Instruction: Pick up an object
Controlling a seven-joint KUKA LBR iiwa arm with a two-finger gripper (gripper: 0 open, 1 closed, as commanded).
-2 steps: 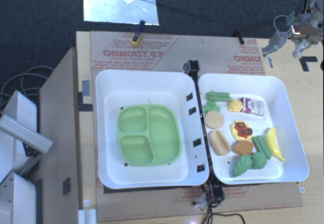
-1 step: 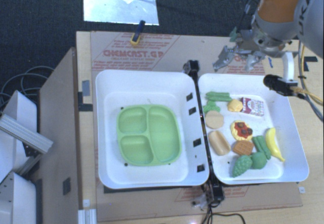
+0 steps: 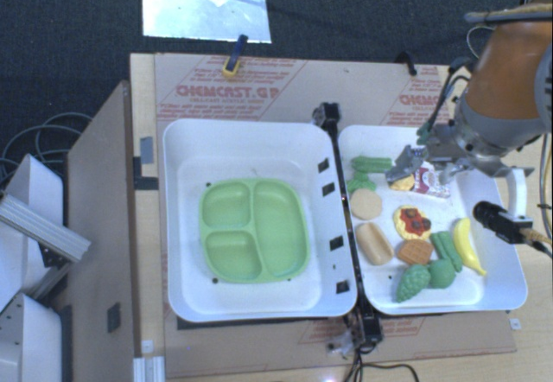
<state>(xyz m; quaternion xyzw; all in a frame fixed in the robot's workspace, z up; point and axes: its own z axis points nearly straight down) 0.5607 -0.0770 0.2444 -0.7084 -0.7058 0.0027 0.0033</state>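
Right white bin holds the toy food; left white bin holds a pale green three-compartment plastic tray.

The grey arm with the orange band comes in from the right edge, and its two-finger gripper hangs over the far part of the right bin. Whether the tips are spread or pressed together I cannot tell; the metal parts blur together from this slant, and nothing can be made out between them.

Nearest candidates: a small white-and-red crinkled packet just to the right of and near side of the tips, with a bit of yellow toy food peeking out directly on the near side of them. A dark green flat bean-pod shape lies to the left, long axis running left-right. A pale round cookie-like disc sits nearer and left.

Well apart toward the near side: a yellow round pizza-like piece with red topping, a tan bread-roll shape, a yellow banana with long axis running near-far.

Judgement: the packet and the yellow piece are closest, essentially below the tool, so the coming move looks like a short drop, not a traverse. Which of the two sits squarely under the tips I cannot tell.
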